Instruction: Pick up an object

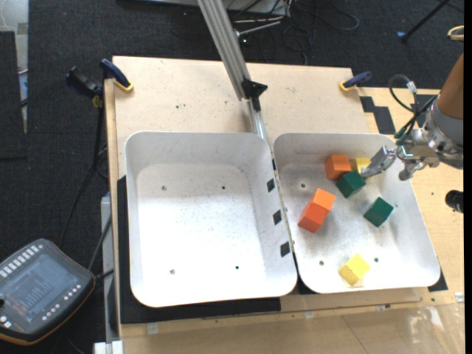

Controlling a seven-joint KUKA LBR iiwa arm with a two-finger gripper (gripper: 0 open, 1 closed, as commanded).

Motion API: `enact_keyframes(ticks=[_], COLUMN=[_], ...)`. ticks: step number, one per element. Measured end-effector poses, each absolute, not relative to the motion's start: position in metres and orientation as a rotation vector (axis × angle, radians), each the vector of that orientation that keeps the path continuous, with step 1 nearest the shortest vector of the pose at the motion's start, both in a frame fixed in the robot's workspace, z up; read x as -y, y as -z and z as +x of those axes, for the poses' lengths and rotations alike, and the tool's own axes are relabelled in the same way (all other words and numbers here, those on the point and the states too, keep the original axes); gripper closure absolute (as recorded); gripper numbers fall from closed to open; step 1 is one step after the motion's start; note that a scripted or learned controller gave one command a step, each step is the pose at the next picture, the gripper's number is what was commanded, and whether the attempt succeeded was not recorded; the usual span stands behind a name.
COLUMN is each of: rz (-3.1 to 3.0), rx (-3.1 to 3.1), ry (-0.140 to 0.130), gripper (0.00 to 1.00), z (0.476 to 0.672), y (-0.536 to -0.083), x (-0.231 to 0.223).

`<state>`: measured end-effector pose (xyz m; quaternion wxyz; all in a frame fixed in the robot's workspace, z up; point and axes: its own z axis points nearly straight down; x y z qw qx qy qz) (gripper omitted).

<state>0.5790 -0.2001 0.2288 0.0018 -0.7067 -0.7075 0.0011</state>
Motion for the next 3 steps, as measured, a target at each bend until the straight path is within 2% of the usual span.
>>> enact_keyframes(ticks=[1,3], rz=[-2.219,-2.22], rx=[2.224,2.219], ry=[0.0,-0.004], gripper=[0.0,0.0], z=[0.58,0.593], y=[-0.231,-0.131], x=[0.2,0.212])
